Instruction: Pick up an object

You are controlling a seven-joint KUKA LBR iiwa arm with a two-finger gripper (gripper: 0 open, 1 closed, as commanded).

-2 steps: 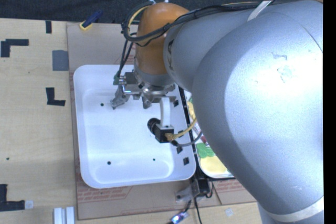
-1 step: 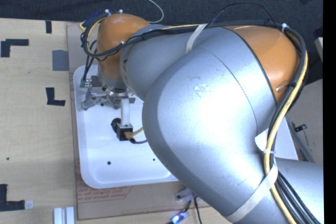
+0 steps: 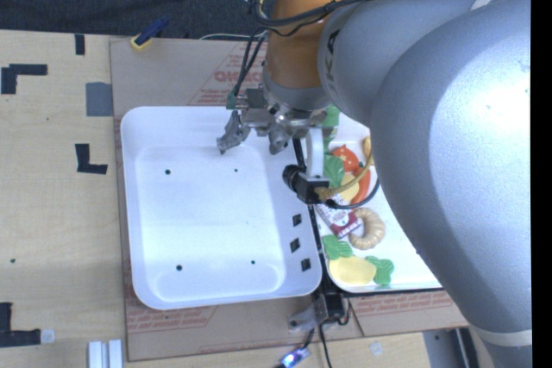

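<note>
My gripper (image 3: 250, 140) hangs over the far right part of the left white bin (image 3: 147, 185), its two fingers spread apart with nothing between them. One fingertip (image 3: 226, 142) points down-left, the other fingertip (image 3: 276, 145) sits near the bin's right wall. The right bin (image 3: 414, 278) holds toy food: a red and orange piece (image 3: 347, 159), a green piece (image 3: 334, 172), a tan ring-shaped piece (image 3: 373, 228), and a yellow piece (image 3: 352, 270) beside a small green one (image 3: 383, 270). The arm hides much of that bin.
The big grey arm (image 3: 448, 142) with its orange band (image 3: 302, 4) covers the right side of the view. A black cable (image 3: 297, 172) loops down by the divider between bins. Both bins rest on a cardboard sheet (image 3: 172, 65) on the wooden bench.
</note>
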